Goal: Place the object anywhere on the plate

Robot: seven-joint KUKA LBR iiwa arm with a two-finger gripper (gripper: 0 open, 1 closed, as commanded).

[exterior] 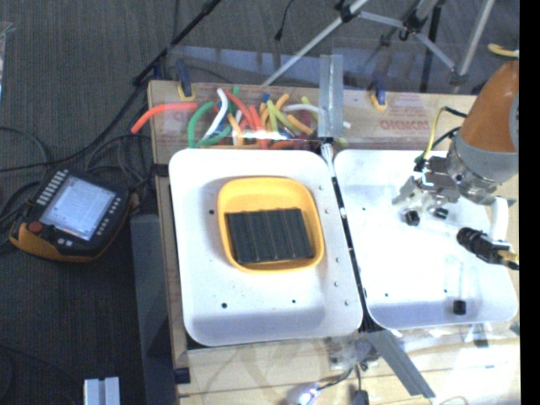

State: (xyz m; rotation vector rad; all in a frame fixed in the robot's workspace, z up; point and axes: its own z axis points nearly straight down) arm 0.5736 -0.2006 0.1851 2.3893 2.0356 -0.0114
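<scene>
Yellow rectangular plastic plate [270, 226], dark ribbed insert inside, sits in left white bin [253, 310]. Small black block, likely the object [458, 307], lies near right corner of right white bin [396, 302]. Risk: object small, close to bin wall; grasp may miss or slip. End effector [424, 202] hovers over far right bin, apart from object; opening cannot be told.

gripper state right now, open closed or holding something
gripper: above the right bin, apart from the yellow plate in the left bin; open or closed cannot be told, and nothing is seen in its grasp.
</scene>
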